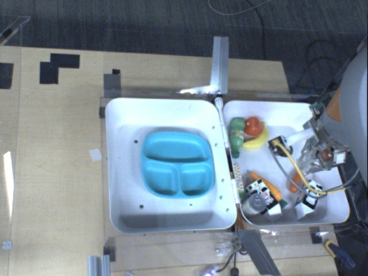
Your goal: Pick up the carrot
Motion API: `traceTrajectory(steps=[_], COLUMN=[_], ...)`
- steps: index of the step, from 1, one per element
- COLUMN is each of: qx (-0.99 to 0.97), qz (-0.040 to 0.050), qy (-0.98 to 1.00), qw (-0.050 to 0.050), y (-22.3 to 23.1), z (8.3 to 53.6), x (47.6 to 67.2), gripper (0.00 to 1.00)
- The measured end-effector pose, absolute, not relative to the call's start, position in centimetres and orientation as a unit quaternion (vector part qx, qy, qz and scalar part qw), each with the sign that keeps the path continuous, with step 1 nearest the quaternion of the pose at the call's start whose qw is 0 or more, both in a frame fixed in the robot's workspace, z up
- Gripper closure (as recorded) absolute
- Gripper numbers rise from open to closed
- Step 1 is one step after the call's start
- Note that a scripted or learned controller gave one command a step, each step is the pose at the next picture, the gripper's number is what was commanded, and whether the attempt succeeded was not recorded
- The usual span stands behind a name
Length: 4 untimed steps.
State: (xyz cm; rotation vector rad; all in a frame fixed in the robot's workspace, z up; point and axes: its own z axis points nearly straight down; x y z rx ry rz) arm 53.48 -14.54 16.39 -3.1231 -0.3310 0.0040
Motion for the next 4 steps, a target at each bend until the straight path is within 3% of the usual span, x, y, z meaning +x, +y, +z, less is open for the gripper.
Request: traceTrajectory(steps=[1,2,3,4], qx=[-0.994,-0.994,-0.994,-0.993], qz=[0.0015,0.0008,0.0009,-0.0007], qy=[-0.106,-0.106,-0.106,-0.115], qw=[0.0,0.0,-0.001,-0.001], y=[-16.3,-20.1,-18.9,-18.2], z=[18.7,26.2,26.0,36.5], x=[56.3,61.8,63.5,65.9], gripper=[1.0,1.0,1.0,1.0])
